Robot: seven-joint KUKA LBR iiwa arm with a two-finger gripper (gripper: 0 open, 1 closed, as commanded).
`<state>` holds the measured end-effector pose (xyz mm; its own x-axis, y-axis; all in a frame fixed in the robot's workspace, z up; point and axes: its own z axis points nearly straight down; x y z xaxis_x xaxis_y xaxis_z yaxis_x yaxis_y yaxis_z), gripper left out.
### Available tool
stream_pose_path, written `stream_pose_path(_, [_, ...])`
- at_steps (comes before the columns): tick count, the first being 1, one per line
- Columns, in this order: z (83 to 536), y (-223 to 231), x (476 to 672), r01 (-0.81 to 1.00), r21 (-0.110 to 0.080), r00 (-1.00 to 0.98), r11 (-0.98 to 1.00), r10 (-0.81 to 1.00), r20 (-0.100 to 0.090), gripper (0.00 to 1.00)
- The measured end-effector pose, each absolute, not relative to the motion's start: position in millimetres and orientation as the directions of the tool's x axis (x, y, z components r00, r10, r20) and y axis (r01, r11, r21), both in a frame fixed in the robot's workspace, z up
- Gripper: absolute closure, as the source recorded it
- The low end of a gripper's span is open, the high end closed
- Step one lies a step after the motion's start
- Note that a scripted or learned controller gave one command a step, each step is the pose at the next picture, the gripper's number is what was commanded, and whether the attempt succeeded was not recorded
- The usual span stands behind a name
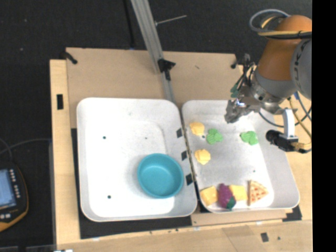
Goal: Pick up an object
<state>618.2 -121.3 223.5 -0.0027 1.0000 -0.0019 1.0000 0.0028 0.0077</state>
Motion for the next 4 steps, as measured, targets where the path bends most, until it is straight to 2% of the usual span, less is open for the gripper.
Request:
stream_pose_path(1, [237.7,-122.5,618.7,1.000,0.001,-0.005,0.005,1.000,-0.001,1.00])
stream_pose_path(3, [255.9,-24.5,642.3,1.000,0.001,-0.003,0.003,1.000,0.000,1.00])
stream_pose_path(4, [245.9,14.5,652.5,1.000,0.003,-0.002,0.002,1.000,-0.002,1.00])
